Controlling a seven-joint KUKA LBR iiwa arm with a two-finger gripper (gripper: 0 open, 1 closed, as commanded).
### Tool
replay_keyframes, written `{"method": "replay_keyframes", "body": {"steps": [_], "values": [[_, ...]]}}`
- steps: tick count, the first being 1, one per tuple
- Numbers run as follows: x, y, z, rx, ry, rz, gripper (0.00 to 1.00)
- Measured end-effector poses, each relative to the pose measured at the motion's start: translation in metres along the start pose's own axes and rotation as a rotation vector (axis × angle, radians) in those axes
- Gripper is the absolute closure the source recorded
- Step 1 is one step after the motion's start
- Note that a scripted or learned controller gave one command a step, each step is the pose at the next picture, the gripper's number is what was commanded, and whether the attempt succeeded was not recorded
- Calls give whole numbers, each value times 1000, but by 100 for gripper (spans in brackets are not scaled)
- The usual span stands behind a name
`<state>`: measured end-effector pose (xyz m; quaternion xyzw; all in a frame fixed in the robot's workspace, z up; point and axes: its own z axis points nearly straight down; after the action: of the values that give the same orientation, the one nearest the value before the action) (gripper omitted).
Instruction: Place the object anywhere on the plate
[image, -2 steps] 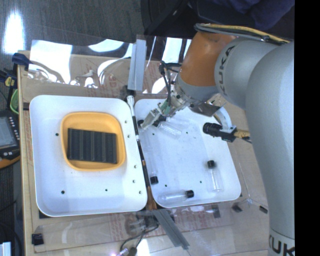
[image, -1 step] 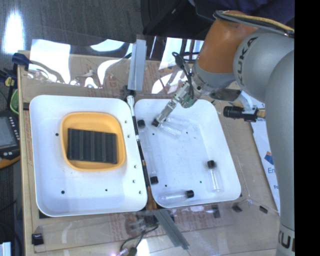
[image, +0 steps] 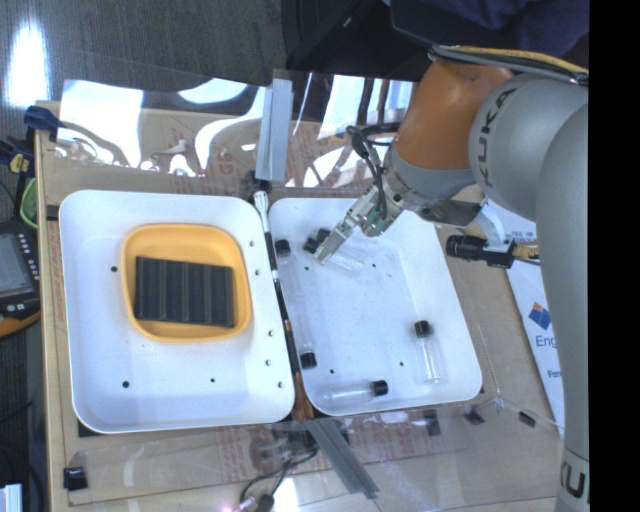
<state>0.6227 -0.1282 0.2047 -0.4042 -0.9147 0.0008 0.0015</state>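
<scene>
Bench paper (image: 545, 325) reads "Eng"; the grey arm (image: 530, 130) reads "KUKA".

The arm (image: 520, 130) enters from the right, its broad grey link filling that side, with the orange band (image: 450, 105) just above the wrist. From the wrist it slants down and to the left, ending in the end effector (image: 335, 240). The end effector tilts, tips lowest and leftmost. Cables loop just behind it, toward the wrist.
</scene>
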Motion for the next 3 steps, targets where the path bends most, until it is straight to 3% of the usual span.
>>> {"method": "replay_keyframes", "body": {"steps": [1,2,3], "values": [[-44,4,-4,-3,-6,-244,0],[87,46,13,-1,0,-77,0],[25,40,13,-1,-3,-34,0]]}}
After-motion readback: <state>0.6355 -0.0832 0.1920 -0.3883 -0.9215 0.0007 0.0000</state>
